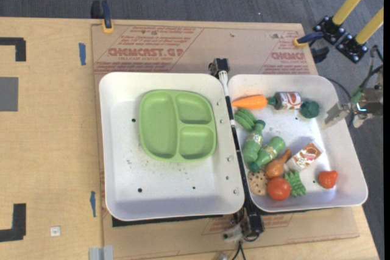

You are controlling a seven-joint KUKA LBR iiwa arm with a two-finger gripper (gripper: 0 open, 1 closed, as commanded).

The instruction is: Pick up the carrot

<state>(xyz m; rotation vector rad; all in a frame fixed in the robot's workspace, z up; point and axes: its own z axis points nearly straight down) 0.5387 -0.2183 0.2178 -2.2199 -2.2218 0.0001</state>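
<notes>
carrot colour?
Orange with a green leafy end; the carrot shows clearly in the camera view.

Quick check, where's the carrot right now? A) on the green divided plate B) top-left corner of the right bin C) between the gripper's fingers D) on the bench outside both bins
B: the carrot lies in the right bin, at its top-left corner beside the divider, with the can to its right.

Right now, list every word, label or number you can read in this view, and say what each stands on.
"CHEMCAST GP", red print on the brown sheet under the bins, above the left bin.
A second red print at the sheet's right end, near the clamp, too cut off and blurred to read.
Label on the small can beside the carrot: too small to read.
Print on the little carton: too small to read.
</notes>
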